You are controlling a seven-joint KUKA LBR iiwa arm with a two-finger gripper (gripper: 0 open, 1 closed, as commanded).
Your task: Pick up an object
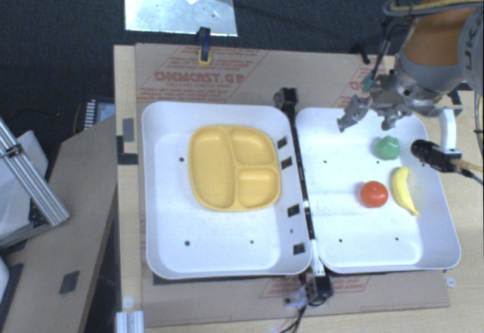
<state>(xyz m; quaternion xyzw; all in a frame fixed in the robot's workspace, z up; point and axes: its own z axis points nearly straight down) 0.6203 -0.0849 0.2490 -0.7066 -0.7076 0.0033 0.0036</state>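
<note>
Above the right bin (333, 252), toward its 12 o'clock edge, the gripper (369, 116) hangs with fingers apart, clamping nothing. At its 5 o'clock lies a green fruit (388, 147); a tomato (373, 194) and banana (404, 190) lie farther down. A yellow plate (233, 167) rests in the left bin (162, 248).

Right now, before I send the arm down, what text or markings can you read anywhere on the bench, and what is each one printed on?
"CHEMCAST": red print on the brown protective sheet behind the left shallow white bin; the letters after it are too blurred to read.
More red print on the same sheet near the right shallow white bin: too small to read.
</note>
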